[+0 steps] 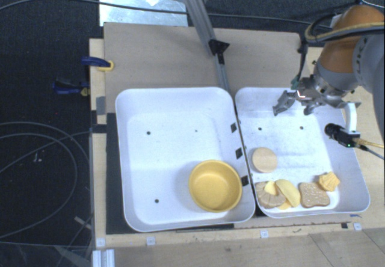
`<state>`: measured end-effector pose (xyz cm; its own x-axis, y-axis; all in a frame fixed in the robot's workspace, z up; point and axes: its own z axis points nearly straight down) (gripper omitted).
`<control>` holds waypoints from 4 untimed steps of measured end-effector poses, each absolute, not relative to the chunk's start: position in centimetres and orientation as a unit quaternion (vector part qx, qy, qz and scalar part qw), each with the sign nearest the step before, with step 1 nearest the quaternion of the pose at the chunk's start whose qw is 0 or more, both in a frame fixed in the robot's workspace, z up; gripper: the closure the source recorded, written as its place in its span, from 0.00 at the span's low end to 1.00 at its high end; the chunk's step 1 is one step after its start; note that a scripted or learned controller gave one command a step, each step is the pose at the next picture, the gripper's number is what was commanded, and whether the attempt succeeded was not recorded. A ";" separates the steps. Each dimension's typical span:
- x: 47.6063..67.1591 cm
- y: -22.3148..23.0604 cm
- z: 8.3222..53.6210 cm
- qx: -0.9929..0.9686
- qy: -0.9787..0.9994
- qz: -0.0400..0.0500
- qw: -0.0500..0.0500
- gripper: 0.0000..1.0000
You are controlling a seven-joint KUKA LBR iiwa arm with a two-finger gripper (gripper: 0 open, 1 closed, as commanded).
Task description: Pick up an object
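Note:
My gripper (295,105) hangs over the far part of the right bin (289,133), its two fingers spread open with nothing between them. Well below it in that bin lies a round tan cookie (263,160). Along the bin's near edge sit a yellow banana-shaped piece (287,192), a brown toast slice (313,195), a small yellow-orange piece (328,181) and a brown cookie (271,199) partly under the banana piece. A yellow bowl (215,185) rests in the near right corner of the left bin (162,139).
A grey pole (201,19) slants across the bench behind the bins, ending in a black clamp (218,47). A black cable end (340,135) hangs by the right bin's right wall. Blue and yellow clamps (90,73) grip the bench's left edge.

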<state>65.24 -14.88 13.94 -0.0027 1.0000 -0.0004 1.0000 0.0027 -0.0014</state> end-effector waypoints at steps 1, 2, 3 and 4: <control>65.2 -14.8 8.8 -0.706 -0.708 0.001 0.001 0.00; 65.5 -14.8 10.3 -0.705 -0.709 -0.001 -0.003 1.00; 66.3 -15.6 16.0 -0.705 -0.709 -0.002 -0.004 1.00; 67.4 -15.4 22.1 -0.704 -0.710 -0.003 -0.004 1.00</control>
